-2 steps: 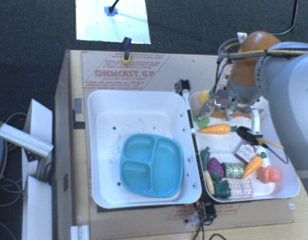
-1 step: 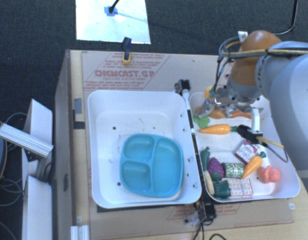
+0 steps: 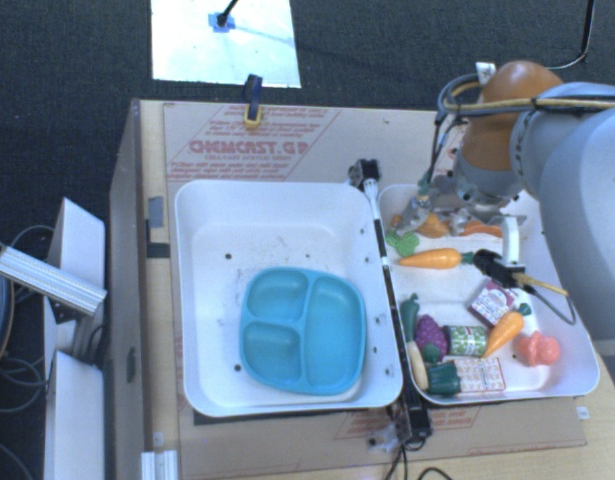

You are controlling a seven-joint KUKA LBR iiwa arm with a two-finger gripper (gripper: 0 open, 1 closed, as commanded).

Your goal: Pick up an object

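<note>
- At the near edge of the right shallow white bin (image 3: 577, 373) lie a dark green pepper-shaped toy (image 3: 442, 378) and a flat printed card (image 3: 479, 373).
- Just beyond them, from 9 o'clock towards 3 o'clock across the bin: a purple grape-cluster toy (image 3: 431, 337), a small green-labelled can (image 3: 466, 341) lying on its side, a short orange carrot toy (image 3: 503, 332) tilted on a slant, and a pale pink-orange rounded toy (image 3: 536, 348).
- A small pink and white printed packet (image 3: 492, 299) sits just beside the short carrot, at its 11 o'clock.
- In the left shallow white bin (image 3: 202, 298), a light blue plastic tray with three compartments (image 3: 303, 330) rests towards the near side.
- Farther back in the right bin, a long orange carrot toy with a green top (image 3: 432, 259) lies crosswise, smooth and tapering, its tip pointing to 9 o'clock.
- A green leafy toy (image 3: 403, 241) lies at the long carrot's 11 o'clock, near the bin's wall.
- The tool (image 3: 442, 216) hangs low over the far end of the right bin, just above another orange toy piece (image 3: 472, 229); whether it is open or closed cannot be told, and nothing can be seen gripped.
- The grey arm with the orange band (image 3: 512, 98) comes in from 3 o'clock.
- On the desk (image 3: 277, 143) beyond the bins stands a small blue and yellow clamp (image 3: 253, 101).
</note>
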